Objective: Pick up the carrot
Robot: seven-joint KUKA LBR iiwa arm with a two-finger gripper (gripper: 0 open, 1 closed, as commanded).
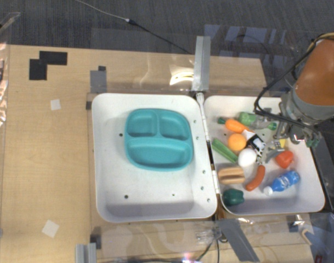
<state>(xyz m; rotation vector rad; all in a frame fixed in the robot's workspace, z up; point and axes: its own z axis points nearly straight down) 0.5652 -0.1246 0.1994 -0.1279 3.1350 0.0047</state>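
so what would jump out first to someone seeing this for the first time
Probably the teal divided plate, alone in the middle of the left bin. Next, the bright jumble in the right bin: the carrot near the top, an orange ball, a white egg, a sausage and a blue bottle. The arm's orange band looms over that bin's right side.

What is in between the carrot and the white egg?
An orange ball-shaped fruit sits between the carrot and the white egg in the camera view, close to both.
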